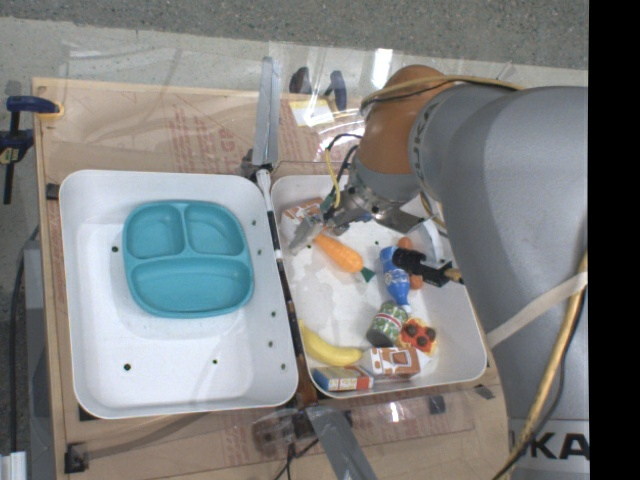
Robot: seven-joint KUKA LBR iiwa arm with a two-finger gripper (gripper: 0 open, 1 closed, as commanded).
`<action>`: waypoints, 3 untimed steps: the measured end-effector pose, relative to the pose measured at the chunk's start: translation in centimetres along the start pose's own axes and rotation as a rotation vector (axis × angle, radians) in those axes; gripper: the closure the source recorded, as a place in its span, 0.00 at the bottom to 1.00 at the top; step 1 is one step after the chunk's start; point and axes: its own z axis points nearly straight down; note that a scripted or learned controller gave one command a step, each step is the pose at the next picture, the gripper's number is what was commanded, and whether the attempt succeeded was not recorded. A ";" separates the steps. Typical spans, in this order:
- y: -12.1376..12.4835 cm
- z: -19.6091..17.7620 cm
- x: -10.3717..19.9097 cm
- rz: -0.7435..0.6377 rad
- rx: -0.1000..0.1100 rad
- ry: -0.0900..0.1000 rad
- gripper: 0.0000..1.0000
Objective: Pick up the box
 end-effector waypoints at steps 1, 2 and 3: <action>-0.2 0.0 -0.4 -0.136 0.002 -0.004 0.00; -0.3 -1.0 -0.5 -0.136 0.003 -0.003 1.00; 2.9 -10.7 5.4 0.100 -0.055 -0.019 1.00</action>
